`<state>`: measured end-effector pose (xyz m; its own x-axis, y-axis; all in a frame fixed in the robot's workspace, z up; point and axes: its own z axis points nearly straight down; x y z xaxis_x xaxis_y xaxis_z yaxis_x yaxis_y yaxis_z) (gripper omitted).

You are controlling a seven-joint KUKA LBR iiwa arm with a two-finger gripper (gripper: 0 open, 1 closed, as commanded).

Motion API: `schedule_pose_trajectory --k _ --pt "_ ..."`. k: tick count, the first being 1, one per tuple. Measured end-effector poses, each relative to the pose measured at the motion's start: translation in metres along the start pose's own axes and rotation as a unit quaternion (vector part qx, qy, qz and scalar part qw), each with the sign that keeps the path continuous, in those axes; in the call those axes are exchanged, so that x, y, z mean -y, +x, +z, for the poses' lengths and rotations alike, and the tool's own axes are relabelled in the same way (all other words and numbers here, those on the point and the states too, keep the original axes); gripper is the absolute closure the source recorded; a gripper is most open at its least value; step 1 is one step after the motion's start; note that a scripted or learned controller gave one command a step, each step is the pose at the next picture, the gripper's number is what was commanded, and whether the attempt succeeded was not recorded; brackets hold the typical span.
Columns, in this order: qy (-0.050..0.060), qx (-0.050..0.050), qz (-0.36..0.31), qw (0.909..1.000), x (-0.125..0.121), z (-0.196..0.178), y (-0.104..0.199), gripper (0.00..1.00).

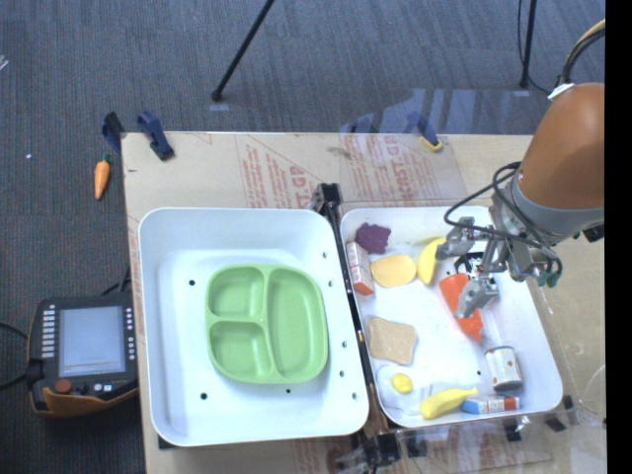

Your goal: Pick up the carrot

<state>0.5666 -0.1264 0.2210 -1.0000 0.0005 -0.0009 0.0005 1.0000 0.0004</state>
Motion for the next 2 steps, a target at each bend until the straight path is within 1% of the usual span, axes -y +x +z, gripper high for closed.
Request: schedule_pose_trajectory --k 1,2 --pt "-0.001 -0.002 0.122 0.9925 0.086 0.136 -0.021 0.0" --pt "-0.001 0.001 0.119 0.9929 0.083 0.124 -0.024 1.0"
